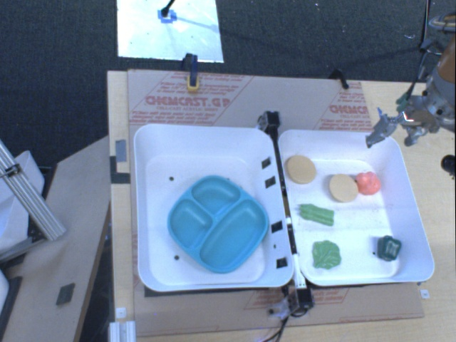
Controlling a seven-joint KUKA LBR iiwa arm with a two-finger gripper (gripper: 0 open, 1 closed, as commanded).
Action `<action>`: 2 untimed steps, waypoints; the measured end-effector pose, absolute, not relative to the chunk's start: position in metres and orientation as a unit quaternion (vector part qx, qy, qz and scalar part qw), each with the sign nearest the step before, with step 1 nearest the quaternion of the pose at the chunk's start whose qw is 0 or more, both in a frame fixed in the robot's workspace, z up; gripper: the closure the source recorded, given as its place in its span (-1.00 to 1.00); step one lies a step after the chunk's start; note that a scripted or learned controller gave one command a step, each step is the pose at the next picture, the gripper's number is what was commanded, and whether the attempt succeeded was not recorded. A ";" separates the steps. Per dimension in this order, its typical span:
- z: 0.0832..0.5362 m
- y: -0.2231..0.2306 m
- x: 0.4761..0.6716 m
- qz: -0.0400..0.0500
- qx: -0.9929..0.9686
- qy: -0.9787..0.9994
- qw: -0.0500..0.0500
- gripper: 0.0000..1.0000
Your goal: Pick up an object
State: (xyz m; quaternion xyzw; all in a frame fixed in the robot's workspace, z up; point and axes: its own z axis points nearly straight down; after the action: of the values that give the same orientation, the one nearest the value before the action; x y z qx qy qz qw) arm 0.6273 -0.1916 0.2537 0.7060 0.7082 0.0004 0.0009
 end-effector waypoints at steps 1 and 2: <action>0.191 -0.192 0.630 -0.001 0.706 0.708 -0.001 -1.00; 0.131 -0.197 0.633 -0.001 0.707 0.708 -0.001 -1.00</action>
State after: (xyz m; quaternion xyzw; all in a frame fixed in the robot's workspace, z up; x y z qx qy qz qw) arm 0.6328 -0.1969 0.1308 0.7066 0.7077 -0.0006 -0.0005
